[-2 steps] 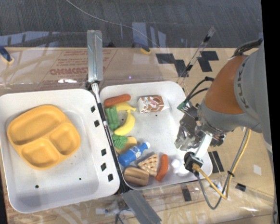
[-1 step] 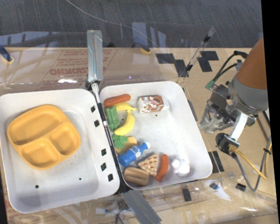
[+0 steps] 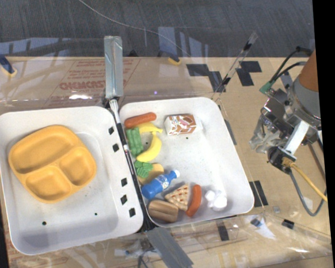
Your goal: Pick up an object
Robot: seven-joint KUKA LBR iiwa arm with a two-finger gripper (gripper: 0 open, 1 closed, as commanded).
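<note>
At the right edge of the camera view, beyond the right bin, the pincer hangs over the bench, well apart from every object. Whether it stands wide or narrow I cannot tell; the metal parts there blur together, and nothing is seen gripped in it.

As a judgement, the task is barely begun: no object has been lifted, and the reach into the bin, the grip and the lift are all left to do.

The candidates lie in the right bin, mostly crowded along its left wall and near its front edge. A red sausage sits at the back, with a banana just in front of it and a green piece beside that. A small carton, brown and white, stands somewhat alone toward the back middle. Lower down, a blue bottle lies on its side, touching a pizza slice; a brown bread roll and a white lump sit along the front.

The left bin holds a yellow tray with three compartments.
</note>
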